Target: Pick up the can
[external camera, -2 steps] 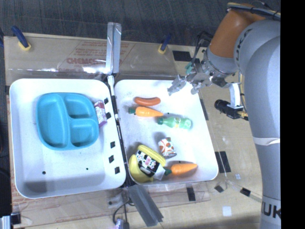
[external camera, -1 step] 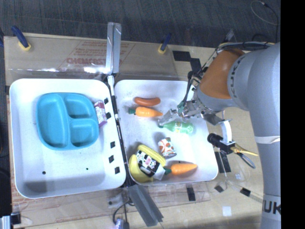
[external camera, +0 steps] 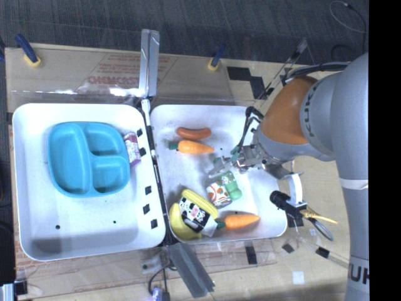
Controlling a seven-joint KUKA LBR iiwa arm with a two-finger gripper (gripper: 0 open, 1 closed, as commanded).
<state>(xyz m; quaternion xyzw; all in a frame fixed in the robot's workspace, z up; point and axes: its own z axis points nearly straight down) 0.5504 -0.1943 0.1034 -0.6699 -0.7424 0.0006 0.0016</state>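
Note:
The can (external camera: 218, 193), small with an orange, white and green label, lies in the right bin (external camera: 164, 119) near its middle. My gripper (external camera: 227, 164) hangs just above and behind the can, at the end of the grey arm with the orange band (external camera: 285, 115) that reaches in from the right. The gripper's tip overlaps the can's upper green end. Nothing shows as lifted off the bin floor.
The right bin also holds a sausage (external camera: 193, 132), a carrot (external camera: 195, 147), a second carrot (external camera: 240, 220) and a banana (external camera: 178, 224) with a black-and-white toy (external camera: 194, 213) on it. The left bin (external camera: 31, 187) holds a blue divided tray (external camera: 88, 157) and a small dark packet (external camera: 132, 148).

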